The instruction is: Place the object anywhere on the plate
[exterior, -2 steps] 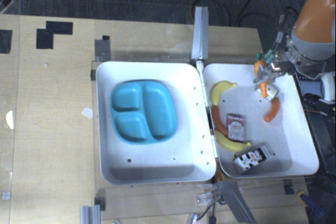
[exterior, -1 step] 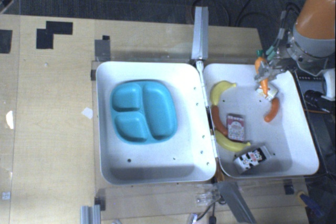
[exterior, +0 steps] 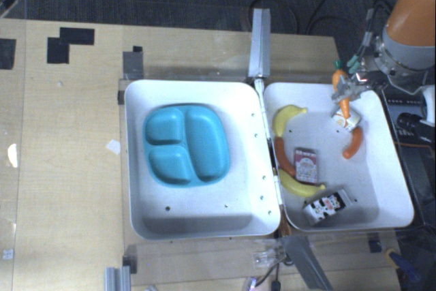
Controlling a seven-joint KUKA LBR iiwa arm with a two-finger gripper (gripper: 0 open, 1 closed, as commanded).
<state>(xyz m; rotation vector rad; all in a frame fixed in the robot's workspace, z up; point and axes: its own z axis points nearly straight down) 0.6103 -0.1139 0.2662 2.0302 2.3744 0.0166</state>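
Blue plate point(exterior: 186, 145) sits bare for your drop; gripper point(exterior: 346, 93) over right bin point(exterior: 388, 211), grip state unreadable.

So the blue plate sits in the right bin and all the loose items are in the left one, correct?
Not quite: the bins are swapped. The camera view shows the blue plate in the left bin, with its three compartments bare. The loose items, including the bananas, the orange sausage and the small card box, lie in the right bin.
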